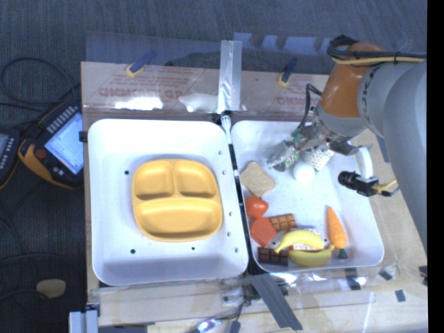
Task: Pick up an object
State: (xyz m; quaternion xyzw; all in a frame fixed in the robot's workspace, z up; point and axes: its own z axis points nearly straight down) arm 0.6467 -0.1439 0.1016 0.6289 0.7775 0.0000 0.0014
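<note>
My gripper hangs low over the back of the right bin, under the orange wrist band. It is open, its two fingertips spread apart. A small white ball lies just below the gap between them, and nothing is gripped. Left of it lies a bread slice. Toward the front of the bin are a red tomato-like piece, an orange-red block, a brown waffle piece, a banana, a carrot and a dark chocolate bar.
The left bin holds a yellow divided plate. A ridge separates the two bins. A black attachment sticks out of the arm over the right bin's right side. A pendant lies off the bench at the left.
</note>
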